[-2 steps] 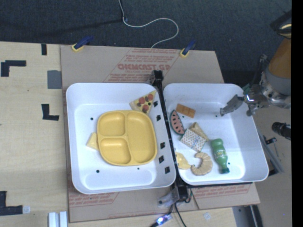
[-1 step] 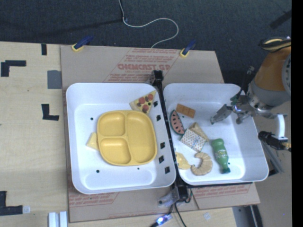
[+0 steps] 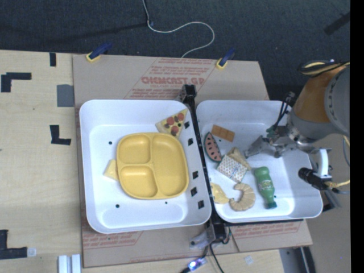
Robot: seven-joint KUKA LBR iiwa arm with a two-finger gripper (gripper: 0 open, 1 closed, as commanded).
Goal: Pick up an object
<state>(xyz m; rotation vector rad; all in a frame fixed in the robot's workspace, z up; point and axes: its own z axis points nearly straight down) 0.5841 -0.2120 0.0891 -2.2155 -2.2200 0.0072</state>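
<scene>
Right bin (image 3: 296, 206): green bottle (image 3: 264, 187) lay near its front, beside croissant (image 3: 243, 196) and watermelon slice (image 3: 212, 147); pincer (image 3: 254, 150), fingers apart, hovered just above bottle, clamping nothing.

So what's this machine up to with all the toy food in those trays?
A robot arm reaches in from the right, its gripper low in the right bin, near a green bottle, a checkered piece and a watermelon slice. It is meant to pick something up, but nothing shows between its fingers. The left bin has a yellow divided plate and a pizza slice.
</scene>
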